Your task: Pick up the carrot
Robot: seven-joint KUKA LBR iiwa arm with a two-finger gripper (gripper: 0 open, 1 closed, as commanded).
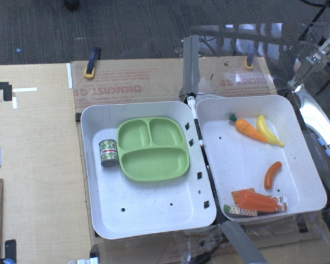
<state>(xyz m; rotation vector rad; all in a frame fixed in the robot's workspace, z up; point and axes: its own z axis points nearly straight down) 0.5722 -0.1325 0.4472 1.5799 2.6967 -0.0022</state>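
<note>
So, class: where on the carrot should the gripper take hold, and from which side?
Grip the carrot across its thick middle, coming straight down. It lies flat and slanted, with the banana close along its right side, so place the fingers carefully there.

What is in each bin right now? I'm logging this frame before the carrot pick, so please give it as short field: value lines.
left bin: green divided plate; small can lying just left of the plate
right bin: carrot, banana, sausage, orange packet
carrot: upper part of right bin, green top toward the divider
banana: right beside the carrot
sausage: mid right
orange packet: near front wall
</note>
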